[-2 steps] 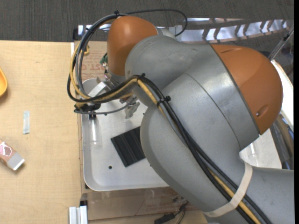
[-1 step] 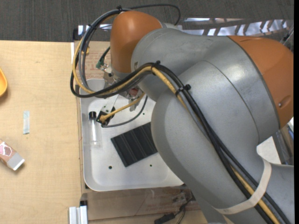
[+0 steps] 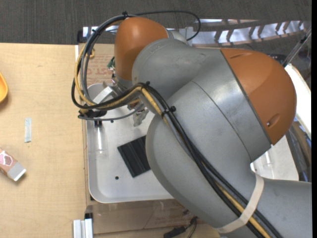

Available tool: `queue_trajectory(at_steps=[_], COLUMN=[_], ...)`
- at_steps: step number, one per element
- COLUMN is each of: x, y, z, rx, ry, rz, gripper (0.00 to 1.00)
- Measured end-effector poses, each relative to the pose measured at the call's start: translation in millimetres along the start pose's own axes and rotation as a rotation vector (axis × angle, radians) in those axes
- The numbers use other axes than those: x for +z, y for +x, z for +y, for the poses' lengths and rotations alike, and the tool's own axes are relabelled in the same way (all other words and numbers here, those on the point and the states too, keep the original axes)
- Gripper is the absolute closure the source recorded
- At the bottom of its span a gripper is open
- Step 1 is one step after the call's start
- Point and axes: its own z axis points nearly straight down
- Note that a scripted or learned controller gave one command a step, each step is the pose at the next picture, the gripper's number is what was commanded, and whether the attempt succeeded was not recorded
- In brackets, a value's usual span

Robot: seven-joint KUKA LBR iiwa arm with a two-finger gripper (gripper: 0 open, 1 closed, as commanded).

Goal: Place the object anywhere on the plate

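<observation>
Camera view: the grey arm (image 3: 213, 133) covers most of the white bin (image 3: 106, 190). Its gripper (image 3: 138, 114) hangs over the bin's far half, and whether it is open or closed cannot be told.

The likeliest object is a flat black rectangular piece (image 3: 134, 155). It lies on the bin floor near the middle, its right end hidden under the arm and nothing gripping it.

A curved pale rim (image 3: 94, 89) in the bin's far left corner may be the plate.

The piece looks thin, stiff and light, and so low that a top-down pinch may slip. Closing across its narrow width seems best.
</observation>
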Motion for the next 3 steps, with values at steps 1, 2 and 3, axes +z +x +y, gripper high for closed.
queue_trajectory(at_steps=[1,2,3], x=[-67,-154,-250], y=[-5,-45,-21], z=[0,48,8], rx=[0.205,0.413,0.427], ry=[-0.009,-0.008,-0.008], rz=[0.011,0.012,0.012], gripper=[0.00,0.00,0.00])
